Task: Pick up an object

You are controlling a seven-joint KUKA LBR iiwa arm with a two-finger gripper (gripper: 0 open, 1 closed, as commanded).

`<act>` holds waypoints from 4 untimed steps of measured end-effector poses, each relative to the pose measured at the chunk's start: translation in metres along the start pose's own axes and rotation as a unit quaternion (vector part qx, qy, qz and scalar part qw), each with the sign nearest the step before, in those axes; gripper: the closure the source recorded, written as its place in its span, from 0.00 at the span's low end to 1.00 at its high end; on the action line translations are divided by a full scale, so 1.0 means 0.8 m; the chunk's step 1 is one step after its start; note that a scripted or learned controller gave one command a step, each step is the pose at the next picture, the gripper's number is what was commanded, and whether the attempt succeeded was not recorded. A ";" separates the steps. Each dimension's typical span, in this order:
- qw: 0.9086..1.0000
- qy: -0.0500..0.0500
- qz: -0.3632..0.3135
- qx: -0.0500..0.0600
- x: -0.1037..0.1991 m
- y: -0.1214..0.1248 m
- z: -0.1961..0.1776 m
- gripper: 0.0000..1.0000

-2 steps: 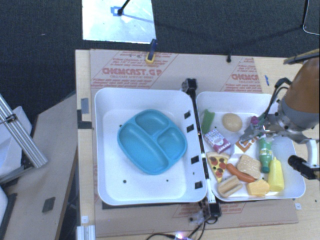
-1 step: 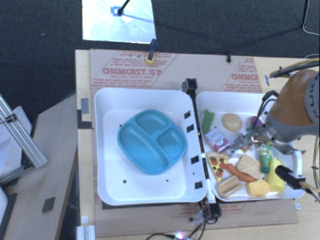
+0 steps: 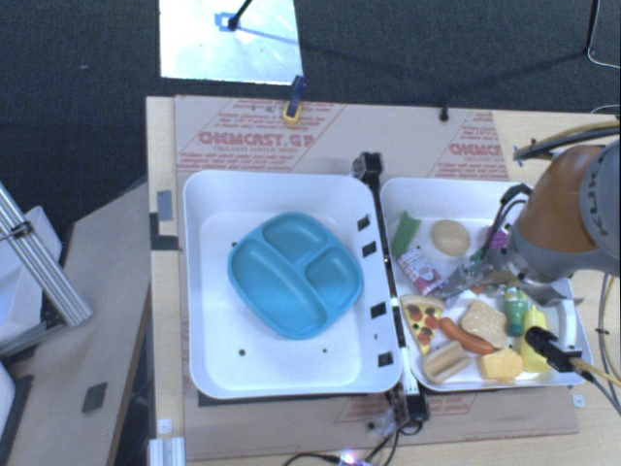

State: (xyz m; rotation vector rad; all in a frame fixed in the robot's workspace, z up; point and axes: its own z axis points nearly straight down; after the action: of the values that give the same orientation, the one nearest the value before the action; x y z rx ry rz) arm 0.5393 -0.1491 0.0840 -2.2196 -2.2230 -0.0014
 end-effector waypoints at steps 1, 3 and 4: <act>1.000 -0.001 0.000 -0.002 -0.001 0.001 -0.015 1.00; 1.000 -0.001 -0.001 -0.003 -0.006 -0.002 -0.125 1.00; 1.000 -0.001 -0.001 -0.003 -0.006 0.001 -0.179 1.00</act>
State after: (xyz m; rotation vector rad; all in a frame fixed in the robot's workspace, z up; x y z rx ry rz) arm 0.5397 -0.1543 0.2272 -2.2207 -2.2306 -0.0053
